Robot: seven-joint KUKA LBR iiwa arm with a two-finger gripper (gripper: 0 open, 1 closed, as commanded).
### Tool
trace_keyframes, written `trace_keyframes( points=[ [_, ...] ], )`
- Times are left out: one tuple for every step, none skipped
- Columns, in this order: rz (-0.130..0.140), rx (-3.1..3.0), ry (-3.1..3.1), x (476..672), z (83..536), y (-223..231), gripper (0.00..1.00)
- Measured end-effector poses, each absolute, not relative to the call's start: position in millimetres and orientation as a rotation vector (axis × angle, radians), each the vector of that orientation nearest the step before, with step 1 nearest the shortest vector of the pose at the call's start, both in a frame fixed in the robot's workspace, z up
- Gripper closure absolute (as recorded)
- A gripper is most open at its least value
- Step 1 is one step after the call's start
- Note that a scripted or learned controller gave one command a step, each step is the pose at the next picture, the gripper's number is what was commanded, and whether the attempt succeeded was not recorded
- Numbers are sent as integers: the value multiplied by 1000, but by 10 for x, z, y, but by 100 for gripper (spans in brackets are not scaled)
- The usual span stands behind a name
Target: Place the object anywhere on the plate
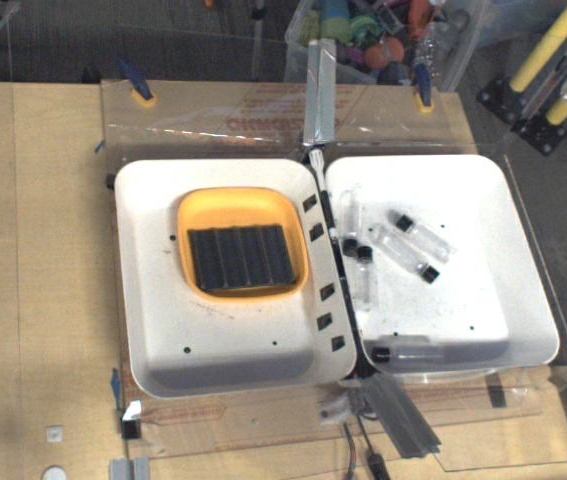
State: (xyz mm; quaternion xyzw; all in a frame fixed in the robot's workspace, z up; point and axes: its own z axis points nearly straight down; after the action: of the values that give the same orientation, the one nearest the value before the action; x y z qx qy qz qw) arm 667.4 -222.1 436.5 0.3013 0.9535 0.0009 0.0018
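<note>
An orange plate (193,213) sits in the left white bin (153,328), and a dark ribbed rectangular object (241,258) lies flat on it. Several clear small bottles with black caps lie in the right white bin (483,298): one (418,233) near the middle, another (403,258) just below it, one (363,268) close to the bin's left wall, and one (403,349) along the front edge.
A metal divider (320,98) stands between the bins at the back. A clear tub of colourful toys (383,13) sits behind the bench. Blue clamps (141,90) hold a plastic sheet at the back. Yellow poles (563,28) lean at the far right.
</note>
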Motion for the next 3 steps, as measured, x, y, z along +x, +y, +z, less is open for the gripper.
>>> trace_keyframes(
  points=[
    [3,460,3103,6612,4372,-2218,100],
    [3,-87,3135,6553,4372,-2219,100],
    [-1,-539,3084,6683,4373,-2212,100]
  ],
)
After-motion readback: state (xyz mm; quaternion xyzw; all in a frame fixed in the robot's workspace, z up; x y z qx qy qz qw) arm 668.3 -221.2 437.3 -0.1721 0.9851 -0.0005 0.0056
